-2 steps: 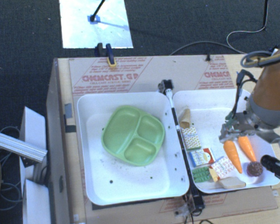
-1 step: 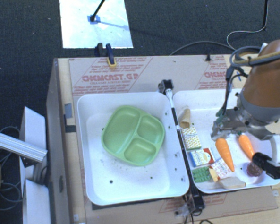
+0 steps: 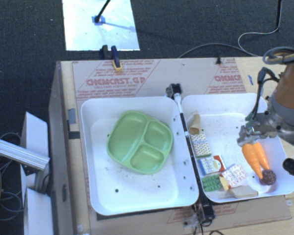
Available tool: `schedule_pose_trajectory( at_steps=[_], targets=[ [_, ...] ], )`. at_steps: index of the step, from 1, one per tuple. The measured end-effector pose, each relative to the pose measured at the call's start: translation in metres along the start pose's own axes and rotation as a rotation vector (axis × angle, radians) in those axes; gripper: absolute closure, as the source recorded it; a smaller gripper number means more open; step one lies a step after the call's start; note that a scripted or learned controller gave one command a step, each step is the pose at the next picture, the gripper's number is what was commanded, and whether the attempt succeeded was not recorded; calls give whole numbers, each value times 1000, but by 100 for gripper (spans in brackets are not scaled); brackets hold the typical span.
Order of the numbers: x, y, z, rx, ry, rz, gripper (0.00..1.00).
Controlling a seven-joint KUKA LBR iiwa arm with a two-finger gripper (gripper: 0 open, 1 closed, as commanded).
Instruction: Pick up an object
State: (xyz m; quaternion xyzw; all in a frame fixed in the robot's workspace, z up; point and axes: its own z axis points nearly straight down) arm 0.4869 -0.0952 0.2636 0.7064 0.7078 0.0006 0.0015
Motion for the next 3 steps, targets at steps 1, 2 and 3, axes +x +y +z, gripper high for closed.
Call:
schedule_pose_trajectory(
  at_steps=[1,2,3],
  targets=[
    [41,0,8,1,2,-2,100],
    [33,0,-2,0,1,0,100],
    [46,1,-1,1,1,-3,100]
  ],
)
